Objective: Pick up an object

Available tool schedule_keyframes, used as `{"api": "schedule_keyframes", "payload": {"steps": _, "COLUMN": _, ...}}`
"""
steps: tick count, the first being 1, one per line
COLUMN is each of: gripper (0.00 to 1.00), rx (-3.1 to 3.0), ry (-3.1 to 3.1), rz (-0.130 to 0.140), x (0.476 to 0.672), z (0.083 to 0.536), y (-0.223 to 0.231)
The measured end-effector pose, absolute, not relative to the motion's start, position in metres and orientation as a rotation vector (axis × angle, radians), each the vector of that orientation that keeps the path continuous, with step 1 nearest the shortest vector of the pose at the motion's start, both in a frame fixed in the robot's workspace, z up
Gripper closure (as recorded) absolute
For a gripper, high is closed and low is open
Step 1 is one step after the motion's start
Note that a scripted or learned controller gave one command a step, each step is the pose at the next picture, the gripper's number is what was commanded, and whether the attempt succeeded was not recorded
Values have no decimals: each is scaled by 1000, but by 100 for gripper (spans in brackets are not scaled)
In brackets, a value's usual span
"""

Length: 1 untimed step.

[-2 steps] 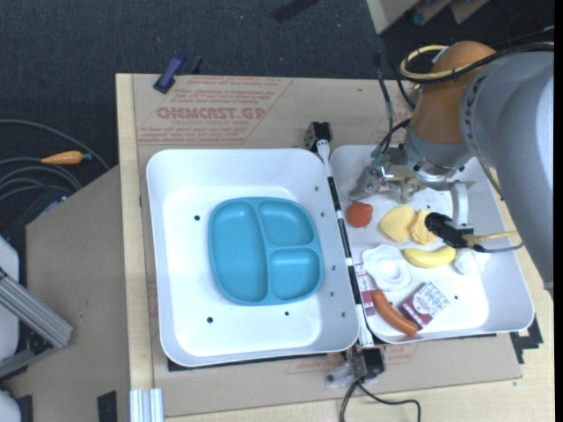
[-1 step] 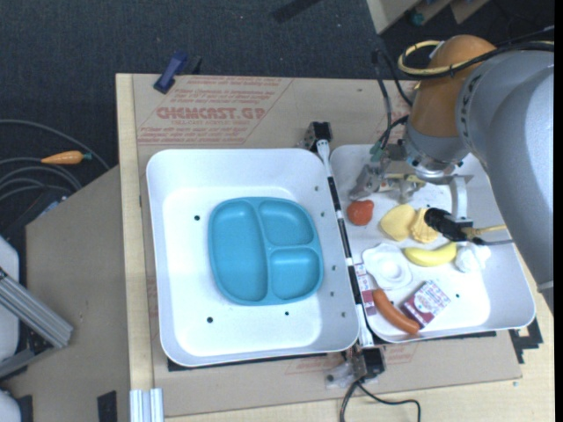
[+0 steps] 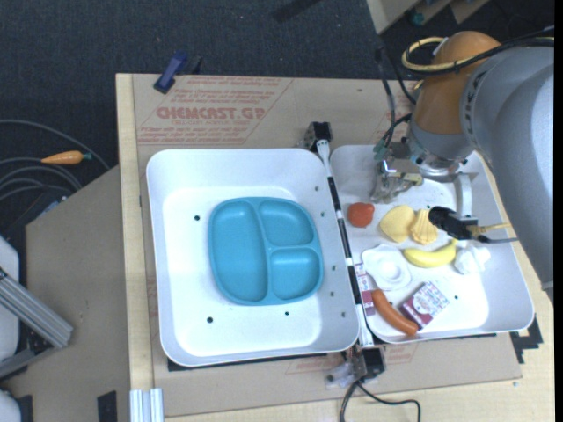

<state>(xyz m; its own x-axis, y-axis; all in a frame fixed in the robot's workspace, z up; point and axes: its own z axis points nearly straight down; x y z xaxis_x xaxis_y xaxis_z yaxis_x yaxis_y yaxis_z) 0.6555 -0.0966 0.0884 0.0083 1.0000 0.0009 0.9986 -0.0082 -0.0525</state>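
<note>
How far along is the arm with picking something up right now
Nothing looks picked yet. The tool sits low at the back of the right bin, just above the red tomato, with nothing visibly held. The banana, hot dog and other items lie in the bin. The grasp and lift remain.

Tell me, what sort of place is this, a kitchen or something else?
Most likely a robotics lab, not a kitchen. A grey robot arm reaches over two white bins on a plywood bench. The food looks like toys: a banana and a hot dog. Loose cables trail on the carpet.
</note>
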Motion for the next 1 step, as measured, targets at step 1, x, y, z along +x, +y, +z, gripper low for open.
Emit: {"api": "schedule_keyframes", "payload": {"steps": 1, "gripper": 0, "rx": -2205, "ry": -2187, "rz": 52, "x": 657, "z": 89, "y": -96}}
